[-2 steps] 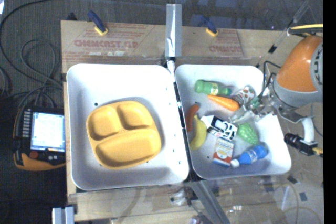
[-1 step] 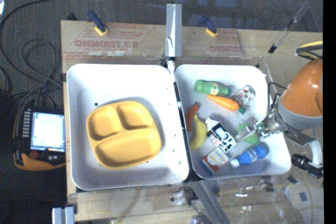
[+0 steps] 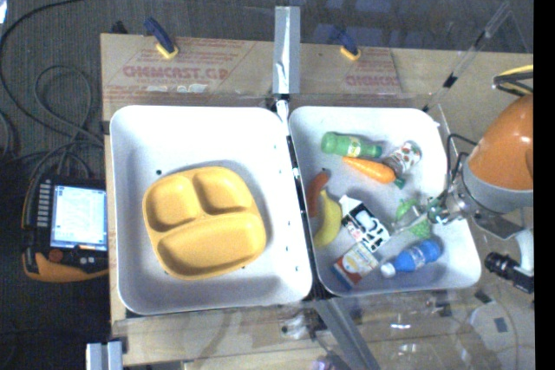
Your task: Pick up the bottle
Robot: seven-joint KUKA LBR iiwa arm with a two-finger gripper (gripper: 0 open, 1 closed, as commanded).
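Note:
Two bottles lie in the right bin (image 3: 299, 186). A green bottle (image 3: 351, 144) with a yellow label rests on its side near the far wall. A clear bottle with a blue label (image 3: 413, 257) lies near the front right corner, its white cap pointing left. My gripper (image 3: 440, 210) hangs low over the bin's right edge, just above and to the right of the blue-labelled bottle, next to a small green item (image 3: 411, 219). The grey wrist and the orange band (image 3: 512, 153) rise behind it at the right.
The right bin also holds a carrot (image 3: 369, 171), a small can (image 3: 404, 155), a red pepper (image 3: 317, 185), a banana (image 3: 328, 221), a black-and-white box (image 3: 364, 225) and a carton (image 3: 354, 260). A yellow divided tray (image 3: 205, 219) lies in the left bin (image 3: 130, 134).

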